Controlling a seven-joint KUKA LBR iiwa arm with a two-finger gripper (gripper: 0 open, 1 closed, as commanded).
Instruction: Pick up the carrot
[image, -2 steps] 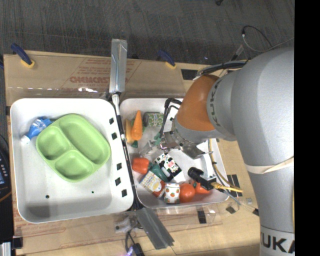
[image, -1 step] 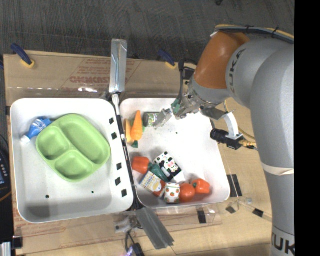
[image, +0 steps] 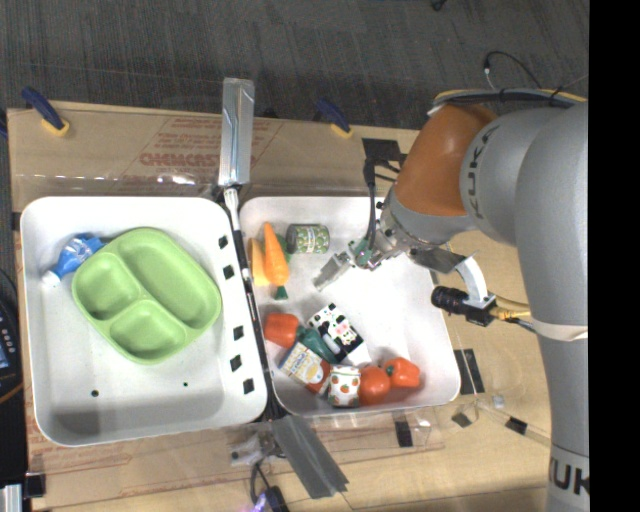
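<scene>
Grey arm (image: 500, 180) bent low, jaws perhaps slightly parted.

The arm (image: 530, 190) is formed of thick, rounded grey segments with a smooth matt surface. A broad orange band (image: 445, 160) is wrapped around the joint above the wrist and has a domed look. Thin black cables (image: 510, 75) are looped over the top of the orange section. A small black cylindrical fitting (image: 462, 300) is mounted on a white bracket at the wrist, and a pale yellowish cable (image: 530, 318) is led from it across the grey housing. The gripper (image: 345, 265) is built of small silver-grey metal parts, with a touch of green seen at its base. Dark lettering (image: 568, 480) is printed on the lower grey housing.
</scene>
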